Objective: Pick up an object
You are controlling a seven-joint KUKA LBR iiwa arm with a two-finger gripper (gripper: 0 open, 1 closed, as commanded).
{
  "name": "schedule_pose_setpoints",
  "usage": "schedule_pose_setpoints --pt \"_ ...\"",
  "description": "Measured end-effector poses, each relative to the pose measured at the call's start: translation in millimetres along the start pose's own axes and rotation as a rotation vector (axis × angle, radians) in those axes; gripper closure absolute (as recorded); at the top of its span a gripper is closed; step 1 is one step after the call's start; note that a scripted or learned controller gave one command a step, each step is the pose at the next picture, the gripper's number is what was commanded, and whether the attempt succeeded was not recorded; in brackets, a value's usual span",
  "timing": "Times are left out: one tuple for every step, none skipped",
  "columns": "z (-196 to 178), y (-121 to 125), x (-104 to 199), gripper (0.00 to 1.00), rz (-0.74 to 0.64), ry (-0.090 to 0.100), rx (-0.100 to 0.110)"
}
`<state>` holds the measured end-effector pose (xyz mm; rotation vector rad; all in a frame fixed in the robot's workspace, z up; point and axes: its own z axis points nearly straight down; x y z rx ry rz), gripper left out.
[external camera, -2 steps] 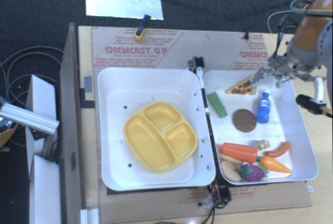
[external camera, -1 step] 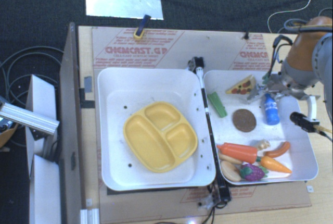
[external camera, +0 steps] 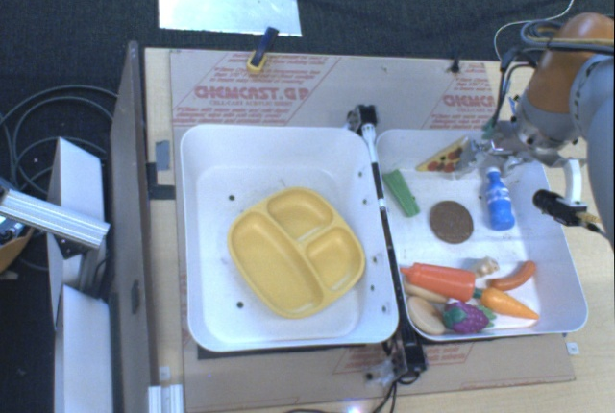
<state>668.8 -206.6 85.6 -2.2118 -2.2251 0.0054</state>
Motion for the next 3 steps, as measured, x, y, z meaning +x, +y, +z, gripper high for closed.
schedule_pose_setpoints --pt "1.0 -27.0 0.2 0.0 0.004 -0.002 -0.006" --pt "0.0 0.1 -0.1 0.0 0.001 0.001 0.0" --pt "-11.2 0.4 -0.2 1.0 -0.001 -0.001 -0.005"
